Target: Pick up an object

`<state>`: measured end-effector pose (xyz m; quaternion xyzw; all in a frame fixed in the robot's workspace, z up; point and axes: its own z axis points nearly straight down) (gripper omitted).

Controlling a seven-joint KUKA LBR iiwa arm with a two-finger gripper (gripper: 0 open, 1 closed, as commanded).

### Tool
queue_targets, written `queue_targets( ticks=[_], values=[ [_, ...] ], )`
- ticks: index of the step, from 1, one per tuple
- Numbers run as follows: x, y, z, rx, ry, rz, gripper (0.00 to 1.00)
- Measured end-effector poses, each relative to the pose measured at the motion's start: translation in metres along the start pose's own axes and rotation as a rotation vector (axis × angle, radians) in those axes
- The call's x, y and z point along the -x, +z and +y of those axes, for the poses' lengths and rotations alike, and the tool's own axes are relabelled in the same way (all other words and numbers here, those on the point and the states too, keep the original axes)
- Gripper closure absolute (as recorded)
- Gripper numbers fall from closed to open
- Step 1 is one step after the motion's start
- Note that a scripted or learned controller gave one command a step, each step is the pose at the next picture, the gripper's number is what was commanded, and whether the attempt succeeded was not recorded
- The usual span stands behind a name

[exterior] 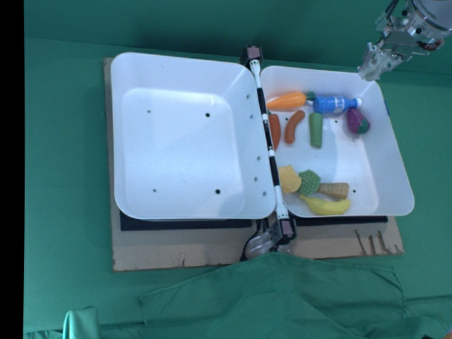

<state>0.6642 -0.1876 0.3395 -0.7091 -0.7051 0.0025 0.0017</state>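
- Gripper hovers above the right shallow white plastic bin's far rim; I cannot tell its state.
- Nearest targets: blue plastic bottle, purple toy eggplant.

Green cloth over bench, cardboard sheet beneath.

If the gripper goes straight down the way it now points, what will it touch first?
Probably the far rim of the right bin, since the gripper hangs over that corner pointing down. The purple item and blue bottle lie a little nearer the camera. Depth is unclear from one view.
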Motion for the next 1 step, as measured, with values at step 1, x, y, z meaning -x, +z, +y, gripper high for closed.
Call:
queue_targets(
  ticks=[1],
  values=[
    [-0.0014,0.0923,0.0366,0.001,-0.004,0.0,1.0]
  ],
)
